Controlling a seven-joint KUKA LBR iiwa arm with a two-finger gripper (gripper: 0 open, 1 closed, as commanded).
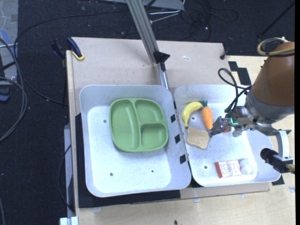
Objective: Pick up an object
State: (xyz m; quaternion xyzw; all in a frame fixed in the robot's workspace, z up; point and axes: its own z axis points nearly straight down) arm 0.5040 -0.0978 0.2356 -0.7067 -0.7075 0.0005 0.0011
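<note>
2 shallow white bins sit side by side on a wooden bench. The left bin [93, 172] holds a green divided plate [139, 124]. The right bin [262, 175] holds a banana [190, 111], a carrot [207, 117] just beside it, a slice of toast [198, 138] below them, and a small red and white carton [233, 168] near the front edge. The arm reaches in from the right; its gripper [219, 128] hangs low just beside the carrot and toast, and I cannot tell how its fingers stand

Green plate [138, 124] in left bin [93, 172]; banana [190, 111], carrot [207, 118], bread [198, 138], carton [232, 168] in right bin [206, 177]; claw [221, 127] beside carrot.
</note>
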